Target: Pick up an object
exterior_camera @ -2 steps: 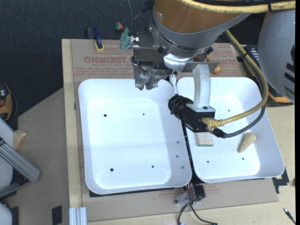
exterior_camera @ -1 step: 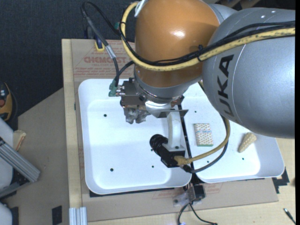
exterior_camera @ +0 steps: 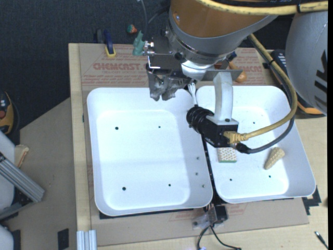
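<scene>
Looming closest to the lens, the grey arm with its broad orange band (exterior_camera: 218, 14) fills the upper middle, reaching down toward the bench. Beneath it, the flat brown cardboard sheet (exterior_camera: 83, 139) carries two shallow white plastic bins side by side: the left bin (exterior_camera: 140, 155) and the right bin (exterior_camera: 260, 181). At the arm's end, the dark metal two-finger gripper (exterior_camera: 164, 90) hangs over the far rim of the left bin; whether it is clenched or released cannot be told. A yellow braided hose (exterior_camera: 270, 126) curves across the right bin to a black fitting (exterior_camera: 208, 126) near the divide. In the right bin lie a pale tan cone-shaped piece (exterior_camera: 274, 158) near the right wall and a small pale square waffle-textured pad (exterior_camera: 227, 154) just beside the fitting.
</scene>
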Action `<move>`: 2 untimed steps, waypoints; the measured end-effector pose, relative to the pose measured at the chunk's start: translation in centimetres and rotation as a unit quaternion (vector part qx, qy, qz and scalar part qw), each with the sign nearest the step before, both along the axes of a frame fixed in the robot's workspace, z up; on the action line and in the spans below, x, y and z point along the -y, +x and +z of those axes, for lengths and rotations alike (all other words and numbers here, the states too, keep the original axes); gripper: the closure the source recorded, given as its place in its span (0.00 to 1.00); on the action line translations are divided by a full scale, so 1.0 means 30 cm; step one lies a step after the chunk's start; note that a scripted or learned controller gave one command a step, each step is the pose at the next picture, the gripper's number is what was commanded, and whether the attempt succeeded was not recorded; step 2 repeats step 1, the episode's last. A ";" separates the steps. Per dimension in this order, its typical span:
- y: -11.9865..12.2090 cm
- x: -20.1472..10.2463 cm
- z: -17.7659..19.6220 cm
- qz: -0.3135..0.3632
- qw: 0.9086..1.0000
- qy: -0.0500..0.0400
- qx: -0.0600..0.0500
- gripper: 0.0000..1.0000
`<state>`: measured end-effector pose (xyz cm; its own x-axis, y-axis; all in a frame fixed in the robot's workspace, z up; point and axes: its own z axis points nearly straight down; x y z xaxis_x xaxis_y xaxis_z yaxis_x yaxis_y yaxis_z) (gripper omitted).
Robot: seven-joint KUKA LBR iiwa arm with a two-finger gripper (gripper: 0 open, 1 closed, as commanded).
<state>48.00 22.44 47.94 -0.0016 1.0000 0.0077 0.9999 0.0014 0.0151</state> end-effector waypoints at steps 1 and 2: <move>0.073 0.003 -0.523 -0.002 1.000 -0.008 -0.016 1.00; 0.073 0.003 -0.523 -0.002 1.000 -0.008 -0.016 1.00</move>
